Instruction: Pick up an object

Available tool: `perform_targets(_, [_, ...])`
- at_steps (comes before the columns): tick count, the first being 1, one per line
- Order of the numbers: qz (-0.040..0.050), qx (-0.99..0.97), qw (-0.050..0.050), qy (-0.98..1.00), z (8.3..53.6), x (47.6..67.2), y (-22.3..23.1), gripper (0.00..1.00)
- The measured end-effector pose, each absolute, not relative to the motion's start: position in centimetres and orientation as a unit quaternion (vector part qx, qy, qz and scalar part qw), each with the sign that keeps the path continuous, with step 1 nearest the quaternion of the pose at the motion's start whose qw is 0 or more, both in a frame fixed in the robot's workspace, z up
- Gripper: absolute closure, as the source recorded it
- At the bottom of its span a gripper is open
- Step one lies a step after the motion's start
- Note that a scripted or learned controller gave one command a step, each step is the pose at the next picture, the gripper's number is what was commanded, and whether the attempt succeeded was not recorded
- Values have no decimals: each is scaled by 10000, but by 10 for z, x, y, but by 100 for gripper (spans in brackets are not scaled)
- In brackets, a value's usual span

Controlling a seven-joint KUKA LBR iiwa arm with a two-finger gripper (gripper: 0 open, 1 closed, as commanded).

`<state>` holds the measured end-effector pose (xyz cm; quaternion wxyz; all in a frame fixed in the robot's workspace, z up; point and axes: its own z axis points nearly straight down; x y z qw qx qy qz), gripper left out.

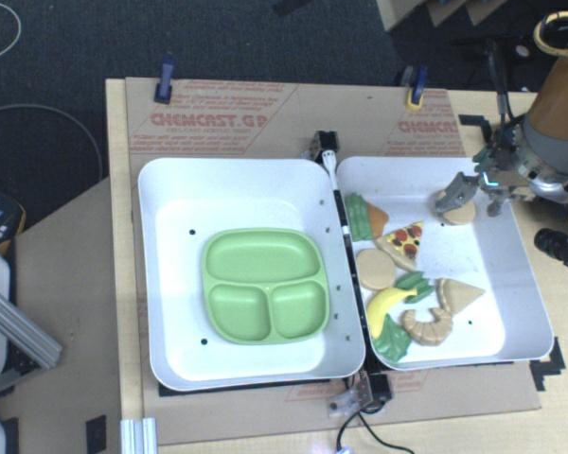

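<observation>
My gripper point(474, 200) hangs over the far right corner of the right bin point(511, 282). Its fingers point(451, 196) look spread, so it is open. A small tan round piece point(460, 215) lies on the bin floor just beneath and between them. Further left and nearer lie a pizza slice point(403, 241), a tan round cookie point(376, 270), a yellow banana point(388, 303), a croissant point(428, 326), a tan wedge point(460, 294) and green leafy pieces point(359, 218).
The left bin point(170, 253) holds a green divided plate point(263, 285). A black divider point(339, 211) runs between the bins. Blue point(164, 78) and yellow point(416, 88) clamps hold the brown board at the back. The arm's body point(554, 130) stands at the right edge.
</observation>
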<state>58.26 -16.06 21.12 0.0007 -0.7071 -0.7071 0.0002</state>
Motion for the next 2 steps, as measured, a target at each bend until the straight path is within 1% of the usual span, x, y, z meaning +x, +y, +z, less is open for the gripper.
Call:
perform_targets(1, [4,-7075,28,-7067,239,498,-133,0])
perform_targets(2, [-51,-7064,-108,-7077,546,569,-163,0])
